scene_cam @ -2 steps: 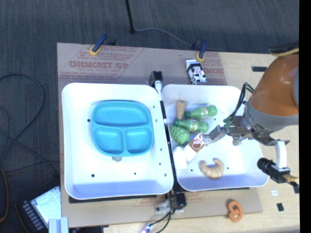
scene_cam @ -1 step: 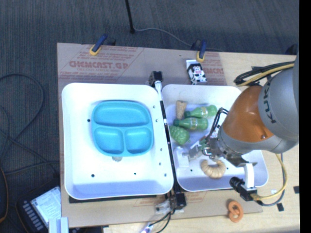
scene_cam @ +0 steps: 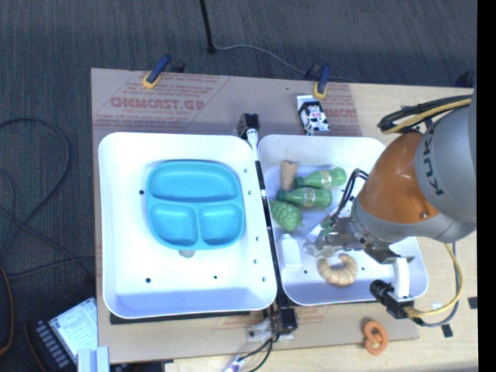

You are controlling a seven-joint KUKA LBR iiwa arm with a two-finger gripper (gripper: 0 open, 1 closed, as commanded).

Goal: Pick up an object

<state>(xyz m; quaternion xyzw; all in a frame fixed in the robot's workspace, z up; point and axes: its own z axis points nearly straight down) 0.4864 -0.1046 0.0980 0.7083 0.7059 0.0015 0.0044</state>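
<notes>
The grey two-finger gripper (scene_cam: 335,237) is hanging low inside the right white bin (scene_cam: 409,284); how it is set cannot be told. A tan braided pretzel-shaped ring (scene_cam: 338,269) is lying just below it, with two green plastic bottles (scene_cam: 314,189) sitting just above-left.

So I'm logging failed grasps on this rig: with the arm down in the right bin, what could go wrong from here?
The tool sits low among tightly packed items, so it may nudge the tan ring-shaped pastry or the green bottles instead of gripping one. The small white piece lies close to the bin's wall, leaving little room for a grasp.
</notes>
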